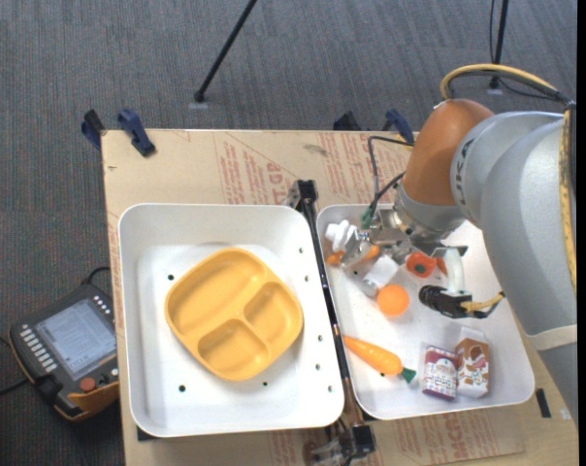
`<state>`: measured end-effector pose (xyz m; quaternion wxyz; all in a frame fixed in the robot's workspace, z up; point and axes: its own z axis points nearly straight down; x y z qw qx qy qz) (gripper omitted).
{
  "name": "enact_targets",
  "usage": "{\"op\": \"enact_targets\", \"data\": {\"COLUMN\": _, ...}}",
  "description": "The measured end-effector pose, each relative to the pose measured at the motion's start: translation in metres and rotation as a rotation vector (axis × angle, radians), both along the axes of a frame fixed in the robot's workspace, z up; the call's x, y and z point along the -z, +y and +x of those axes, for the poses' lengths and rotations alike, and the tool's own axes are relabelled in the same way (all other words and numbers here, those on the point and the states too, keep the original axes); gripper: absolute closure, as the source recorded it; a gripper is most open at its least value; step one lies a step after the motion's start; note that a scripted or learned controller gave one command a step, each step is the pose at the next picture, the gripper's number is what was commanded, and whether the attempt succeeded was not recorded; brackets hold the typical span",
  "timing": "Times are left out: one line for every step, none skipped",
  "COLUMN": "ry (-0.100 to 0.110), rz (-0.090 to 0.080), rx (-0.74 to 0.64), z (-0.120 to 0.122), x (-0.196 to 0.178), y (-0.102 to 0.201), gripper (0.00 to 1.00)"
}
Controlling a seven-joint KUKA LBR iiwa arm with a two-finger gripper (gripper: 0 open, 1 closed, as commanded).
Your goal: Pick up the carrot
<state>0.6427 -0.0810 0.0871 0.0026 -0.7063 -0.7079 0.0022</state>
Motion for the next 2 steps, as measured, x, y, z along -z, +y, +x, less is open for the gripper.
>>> {"op": "enact_targets", "data": {"ry": -0.003, "rz": -0.001, "rx": -0.007, "z": 0.0011, "x": -0.0106, "y": 0.0009, "gripper": 1.0}}
{"op": "enact_targets", "data": {"ry": -0.002, "rz": -0.001, "rx": -0.007, "z": 0.0008, "x": -0.0102, "y": 0.0011, "gripper": 0.0}}
